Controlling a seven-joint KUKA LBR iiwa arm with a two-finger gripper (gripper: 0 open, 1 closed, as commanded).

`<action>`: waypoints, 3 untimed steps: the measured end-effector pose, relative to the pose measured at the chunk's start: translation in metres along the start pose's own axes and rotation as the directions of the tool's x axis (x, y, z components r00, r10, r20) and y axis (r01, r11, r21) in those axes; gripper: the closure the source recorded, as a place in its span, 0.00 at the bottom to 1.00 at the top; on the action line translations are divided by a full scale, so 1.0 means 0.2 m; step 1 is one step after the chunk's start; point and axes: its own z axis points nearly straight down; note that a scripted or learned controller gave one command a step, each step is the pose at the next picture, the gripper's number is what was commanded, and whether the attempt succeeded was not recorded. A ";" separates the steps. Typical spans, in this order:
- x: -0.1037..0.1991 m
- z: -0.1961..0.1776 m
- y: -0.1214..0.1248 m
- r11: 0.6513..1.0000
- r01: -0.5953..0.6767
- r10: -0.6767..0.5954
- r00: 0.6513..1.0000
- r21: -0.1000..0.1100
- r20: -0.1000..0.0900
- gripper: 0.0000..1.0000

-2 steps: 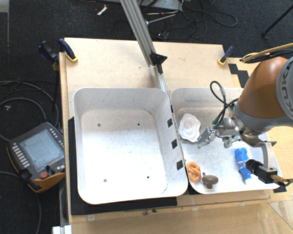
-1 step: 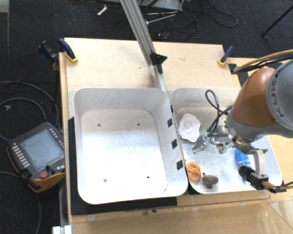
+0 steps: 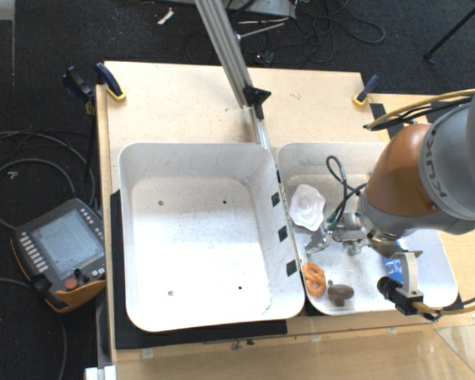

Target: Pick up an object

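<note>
The gripper (image 3: 326, 240) hangs low in the right bin (image 3: 435, 287), and whether its fingers are parted or hold anything I cannot tell. Just behind them lies a crumpled white wad (image 3: 307, 204), probably light, soft and best pinched across its bulk. Just ahead sit an orange ring (image 3: 313, 277) and a brown lump (image 3: 340, 293), small, seemingly stiffer, likelier to slip.

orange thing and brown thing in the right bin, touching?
Apart. The camera view shows a strip of white bin floor between the orange object and the brown object.
</note>
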 end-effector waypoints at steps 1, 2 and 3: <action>0.00 -0.06 0.00 1.000 0.000 0.000 1.000 -0.002 0.000 1.00; 0.01 -0.37 0.00 1.000 0.003 -0.003 1.000 -0.005 0.001 1.00; -0.01 -0.59 -0.01 1.000 0.003 -0.003 1.000 -0.005 0.001 1.00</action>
